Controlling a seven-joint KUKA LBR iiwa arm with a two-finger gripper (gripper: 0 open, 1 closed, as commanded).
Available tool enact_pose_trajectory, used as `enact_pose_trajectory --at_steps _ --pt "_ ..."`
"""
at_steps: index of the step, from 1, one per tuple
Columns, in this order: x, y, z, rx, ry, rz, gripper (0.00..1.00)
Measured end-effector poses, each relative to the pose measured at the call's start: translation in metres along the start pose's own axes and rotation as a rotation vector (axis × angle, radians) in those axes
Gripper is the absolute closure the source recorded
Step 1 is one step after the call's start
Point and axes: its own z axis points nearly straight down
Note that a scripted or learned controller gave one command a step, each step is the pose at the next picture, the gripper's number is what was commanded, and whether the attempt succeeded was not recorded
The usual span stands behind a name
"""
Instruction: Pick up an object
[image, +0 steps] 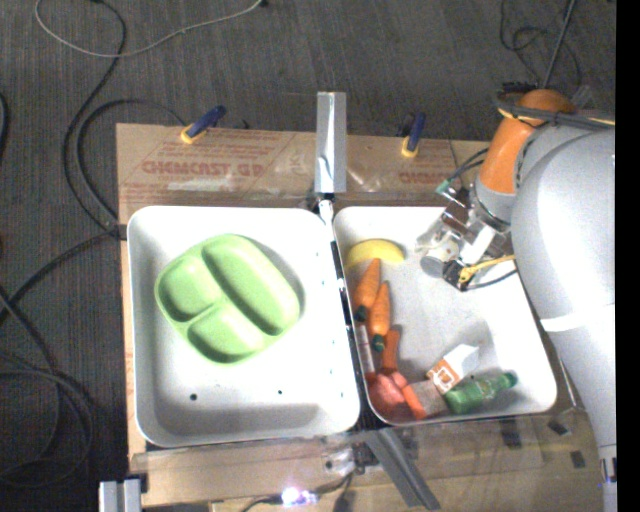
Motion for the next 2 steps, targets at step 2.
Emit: enact_pose_trajectory --at_steps 2 --pt "0.039 -0.037 -0.060 -0.008 0.021 0.378 0.00"
